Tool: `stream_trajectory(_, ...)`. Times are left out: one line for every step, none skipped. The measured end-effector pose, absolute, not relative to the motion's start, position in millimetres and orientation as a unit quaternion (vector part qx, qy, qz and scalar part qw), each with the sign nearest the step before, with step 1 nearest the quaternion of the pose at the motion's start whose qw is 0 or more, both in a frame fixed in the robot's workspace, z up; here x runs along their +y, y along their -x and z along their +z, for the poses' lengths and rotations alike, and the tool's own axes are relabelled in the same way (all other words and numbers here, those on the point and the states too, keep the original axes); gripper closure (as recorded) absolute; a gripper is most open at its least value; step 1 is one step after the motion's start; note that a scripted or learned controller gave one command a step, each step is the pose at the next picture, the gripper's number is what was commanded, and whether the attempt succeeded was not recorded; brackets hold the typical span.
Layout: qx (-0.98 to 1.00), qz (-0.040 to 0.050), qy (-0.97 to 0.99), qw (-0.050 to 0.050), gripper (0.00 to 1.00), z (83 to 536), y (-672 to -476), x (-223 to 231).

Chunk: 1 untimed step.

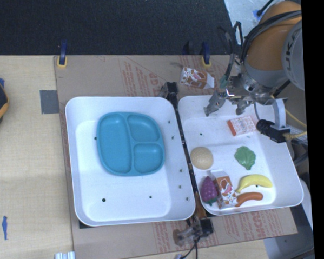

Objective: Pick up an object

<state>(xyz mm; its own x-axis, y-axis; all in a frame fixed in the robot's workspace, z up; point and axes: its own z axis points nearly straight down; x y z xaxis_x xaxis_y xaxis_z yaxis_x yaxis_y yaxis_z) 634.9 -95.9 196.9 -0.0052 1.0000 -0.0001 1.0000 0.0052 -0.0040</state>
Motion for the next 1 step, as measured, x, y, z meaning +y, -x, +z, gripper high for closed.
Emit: stream_trajectory(-0.708,0.0014,0.706,0.0,0.0,161.0,-655.9,-155.6)
